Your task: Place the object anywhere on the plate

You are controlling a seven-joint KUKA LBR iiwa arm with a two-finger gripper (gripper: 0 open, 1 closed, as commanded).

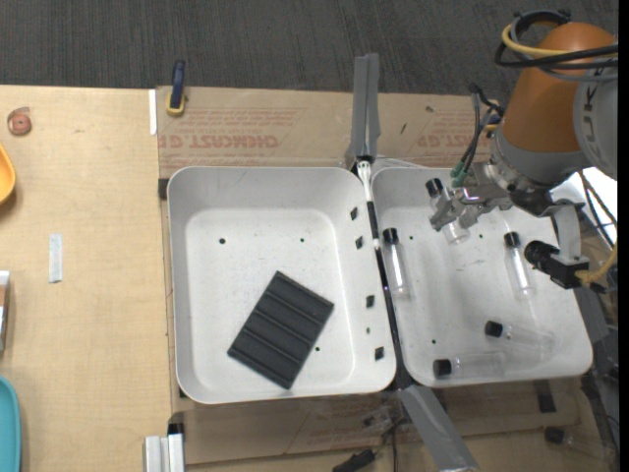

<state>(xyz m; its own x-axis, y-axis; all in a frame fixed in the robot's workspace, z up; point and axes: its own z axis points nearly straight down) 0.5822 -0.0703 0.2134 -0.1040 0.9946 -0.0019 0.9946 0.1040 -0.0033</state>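
Observation:
A dark grey ribbed rectangular plate lies at a slant on the floor of the left bin. Several clear tubes with black caps lie in the right bin: one along its left wall, one near its right side, one along its front edge. A small black cap sits between them. My gripper hangs low over the back of the right bin, just right of the left-wall tube's cap. Something clear and blurred shows right under its tip.
A grey metal divider rises between the bins at the back. Cardboard lies under and behind the bins. A blue clamp is fixed at the cardboard's back left corner. Cables trail from the arm's wrist.

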